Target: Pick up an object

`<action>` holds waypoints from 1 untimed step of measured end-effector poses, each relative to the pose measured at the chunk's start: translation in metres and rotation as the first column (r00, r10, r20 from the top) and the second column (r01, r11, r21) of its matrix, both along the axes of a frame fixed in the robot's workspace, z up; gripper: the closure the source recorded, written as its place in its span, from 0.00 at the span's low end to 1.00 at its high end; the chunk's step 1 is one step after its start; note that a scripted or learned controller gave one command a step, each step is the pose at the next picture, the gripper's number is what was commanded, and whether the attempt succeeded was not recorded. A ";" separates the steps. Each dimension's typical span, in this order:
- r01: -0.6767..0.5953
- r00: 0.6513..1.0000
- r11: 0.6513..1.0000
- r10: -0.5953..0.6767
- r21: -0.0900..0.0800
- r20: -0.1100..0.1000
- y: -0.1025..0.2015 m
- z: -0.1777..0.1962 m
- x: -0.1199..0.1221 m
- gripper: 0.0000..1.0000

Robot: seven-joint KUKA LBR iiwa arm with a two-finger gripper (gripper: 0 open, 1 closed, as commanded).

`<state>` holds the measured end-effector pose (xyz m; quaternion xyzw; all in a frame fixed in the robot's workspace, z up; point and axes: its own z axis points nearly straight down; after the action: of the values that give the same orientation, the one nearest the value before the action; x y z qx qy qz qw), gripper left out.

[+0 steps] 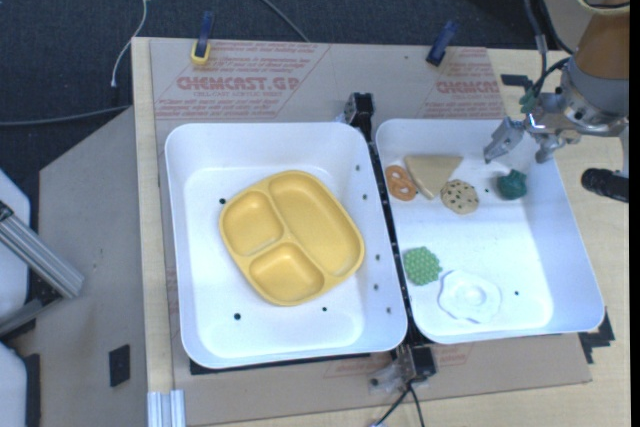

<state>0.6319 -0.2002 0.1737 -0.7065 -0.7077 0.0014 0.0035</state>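
Observation:
In the right bin [560, 255] lie a brown pretzel [401, 181], a tan wedge of bread [433, 172], a speckled cookie [460, 196], a small dark green piece [513, 184], a light green bumpy cluster [421, 264] and a white fried egg [468, 297]. My gripper [521, 147] hangs over the bin's far right part, just above the dark green piece, its two fingers spread apart with nothing between them. The grey arm with its orange band [605, 45] reaches in from the right.
The left bin [200, 315] holds a yellow divided plate [290, 235]. A black clamp [359, 107] sits between the bins at the back. Blue clips [204, 37] [441, 42] hold the cardboard sheet at its far edge.

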 end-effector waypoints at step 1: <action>0.001 1.000 1.000 -0.001 -0.001 0.001 -0.001 -0.043 0.000 0.00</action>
<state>0.6316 -0.2016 0.1312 -0.7069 -0.7073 0.0013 0.0028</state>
